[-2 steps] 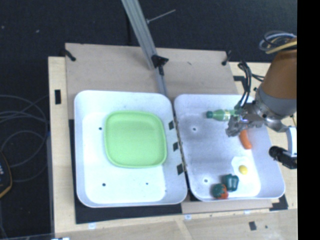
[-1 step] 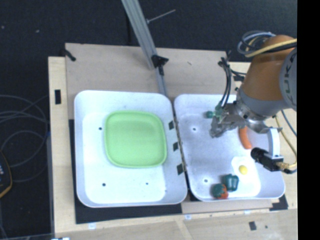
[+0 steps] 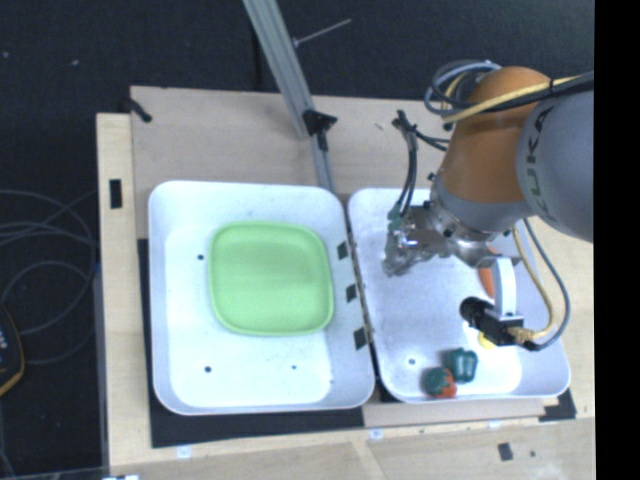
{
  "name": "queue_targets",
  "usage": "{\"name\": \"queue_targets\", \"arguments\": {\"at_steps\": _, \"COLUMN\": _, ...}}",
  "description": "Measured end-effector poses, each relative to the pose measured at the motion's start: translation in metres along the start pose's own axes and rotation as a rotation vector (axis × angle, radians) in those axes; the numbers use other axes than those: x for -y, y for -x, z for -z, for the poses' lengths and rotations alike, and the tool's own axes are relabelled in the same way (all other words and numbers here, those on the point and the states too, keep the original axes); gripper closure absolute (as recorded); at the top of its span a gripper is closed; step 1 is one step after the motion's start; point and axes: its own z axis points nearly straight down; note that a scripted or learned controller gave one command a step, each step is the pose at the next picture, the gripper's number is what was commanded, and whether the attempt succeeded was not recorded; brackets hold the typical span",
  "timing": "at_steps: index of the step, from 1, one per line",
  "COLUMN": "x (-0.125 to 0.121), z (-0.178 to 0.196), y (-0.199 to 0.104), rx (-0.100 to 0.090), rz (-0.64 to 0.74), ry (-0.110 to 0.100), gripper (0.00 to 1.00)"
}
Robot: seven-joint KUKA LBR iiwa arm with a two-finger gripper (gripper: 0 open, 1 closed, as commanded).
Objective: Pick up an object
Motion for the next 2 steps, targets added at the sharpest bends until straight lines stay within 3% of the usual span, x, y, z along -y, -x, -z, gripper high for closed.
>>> {"name": "queue_targets", "arguments": {"at_steps": 2, "x": 0.006, "z": 0.005, "y": -0.112, "rx": 0.0, "rz": 0.0, "ry": -0.001, "gripper": 1.0}}
